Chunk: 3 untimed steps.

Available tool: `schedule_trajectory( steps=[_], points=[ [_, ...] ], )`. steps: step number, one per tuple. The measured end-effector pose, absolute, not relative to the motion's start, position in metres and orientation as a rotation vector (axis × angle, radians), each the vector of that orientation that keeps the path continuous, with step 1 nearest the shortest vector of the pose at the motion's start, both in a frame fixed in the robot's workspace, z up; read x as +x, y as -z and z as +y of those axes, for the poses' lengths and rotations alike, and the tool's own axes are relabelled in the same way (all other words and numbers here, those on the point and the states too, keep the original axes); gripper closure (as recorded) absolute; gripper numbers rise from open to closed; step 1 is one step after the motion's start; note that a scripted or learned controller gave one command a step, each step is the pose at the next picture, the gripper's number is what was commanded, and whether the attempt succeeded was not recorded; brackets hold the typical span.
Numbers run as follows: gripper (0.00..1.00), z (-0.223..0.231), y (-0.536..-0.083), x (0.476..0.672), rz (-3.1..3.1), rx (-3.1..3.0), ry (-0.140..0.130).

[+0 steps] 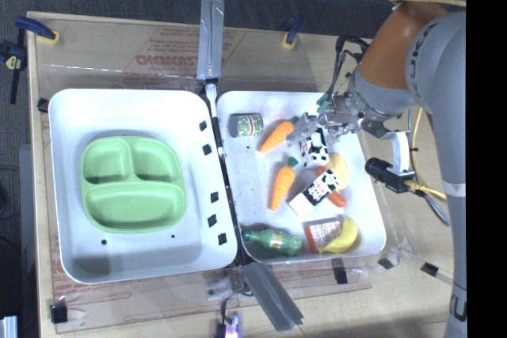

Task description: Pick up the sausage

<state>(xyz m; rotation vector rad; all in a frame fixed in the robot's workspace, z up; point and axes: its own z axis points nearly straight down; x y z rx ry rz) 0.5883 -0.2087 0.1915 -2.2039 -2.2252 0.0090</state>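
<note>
Red print on the bench board [170, 51] behind the bins, seen upside down and too faint to read. Green label with a red patch on the small can [246, 124]; wording too small to make out. Red-and-white label on a flat packet [321, 232], also unreadable.

In the left bin [63, 115]: a green divided plate [133, 184] with three compartments, nothing in them.

In the right bin [253, 103]:
- can lying on its side near the upper left corner
- one carrot [275, 135] just right of the can, tilted
- a second carrot [282, 184] below it, near the bin's middle
- a black-and-white cow-print piece [318, 149] just under the gripper, and a cow-print carton [319, 189] lower down
- a pale yellow item [339, 166] between those two, to their right
- a green bottle [273, 241] lying along the bottom wall
- packet and banana [344, 237] side by side in the lower right corner

Sausage [337, 199]: most likely the short reddish-orange rounded end poking out at the lower right edge of the cow-print carton, touching it, just above the banana, near the bin's right wall. Mostly hidden, so shape and length hard to judge.

Gripper [315, 125] low over the upper right of the right bin, just right of the upper carrot, apart from the sausage. Opening width impossible to tell among the clutter. Nothing seen held. Grey arm [432, 59] with orange band entering from the right.
</note>
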Motion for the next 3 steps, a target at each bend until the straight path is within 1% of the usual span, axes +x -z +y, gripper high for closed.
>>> schedule_trajectory(
  steps=[1,2,3],
  points=[
    [0.0,-0.21,-0.168,0.508,-2.098,-2.326,-0.009],
    [0.0,-0.207,-0.177,0.477,-1.973,-2.433,-0.007],
    [0.0,-0.207,-0.177,0.477,-1.973,-2.433,-0.007]
  ],
)
